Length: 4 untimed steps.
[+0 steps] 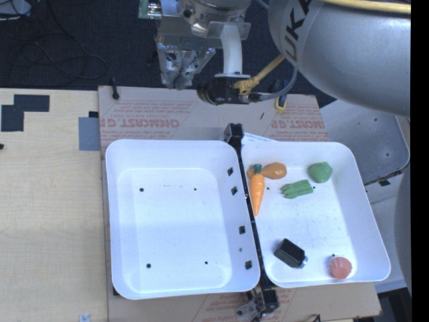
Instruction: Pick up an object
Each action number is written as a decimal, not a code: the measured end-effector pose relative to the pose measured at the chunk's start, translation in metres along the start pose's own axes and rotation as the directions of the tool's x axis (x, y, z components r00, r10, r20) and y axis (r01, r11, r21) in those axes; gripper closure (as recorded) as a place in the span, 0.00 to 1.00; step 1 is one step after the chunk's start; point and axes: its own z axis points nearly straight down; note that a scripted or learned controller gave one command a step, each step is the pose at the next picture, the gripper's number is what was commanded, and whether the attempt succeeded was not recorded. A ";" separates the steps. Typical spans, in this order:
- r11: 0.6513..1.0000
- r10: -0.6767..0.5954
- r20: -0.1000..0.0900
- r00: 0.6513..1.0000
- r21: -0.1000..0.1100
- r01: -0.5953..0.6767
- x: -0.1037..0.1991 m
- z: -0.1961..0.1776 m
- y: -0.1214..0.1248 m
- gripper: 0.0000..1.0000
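Camera view, and the candidates all sit in the right bin (365, 200), well below the gripper (179, 72) in the frame and off to its right. Closest to it is the carrot (257, 192), lying lengthwise just beside the divider between the two bins, green top pointing back toward the gripper. An orange lump (274, 171) touches or nearly touches the carrot's top end. Further right lie a green pod-shaped piece (297, 189) and a rounder green lump (321, 172), near each other but apart. At the far end of the bin from the gripper sit a black block (290, 253) and a pinkish round thing (340, 267), each with clear floor around it.

The gripper hangs high, above the cardboard (134, 116) behind the bins, over neither bin, and touches nothing. Its fingers point down and look drawn close together with nothing between them, but at this angle and size I cannot tell for sure whether they are parted or closed.

The step in hand, as I judge it, is choosing a target and travelling over it. The black block looks the safest bet: isolated, flat-sided, room for a finger on each side. The carrot is nearer, but the divider crowds one side, so the fingers would need to straddle it across its width, away from the wall. Either way: centre above the piece first, fingers wide, then descend straight down. The left bin (117, 180) lies directly below the gripper in the frame.
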 end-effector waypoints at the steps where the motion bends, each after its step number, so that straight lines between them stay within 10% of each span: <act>1: 1.000 0.003 0.001 1.000 -0.002 -0.003 -0.003 0.010 -0.057 1.00; 3: 1.000 0.003 0.000 1.000 -0.004 -0.003 -0.003 0.006 -0.132 1.00; 4: 1.000 0.006 0.001 1.000 -0.007 -0.006 -0.002 0.002 -0.098 1.00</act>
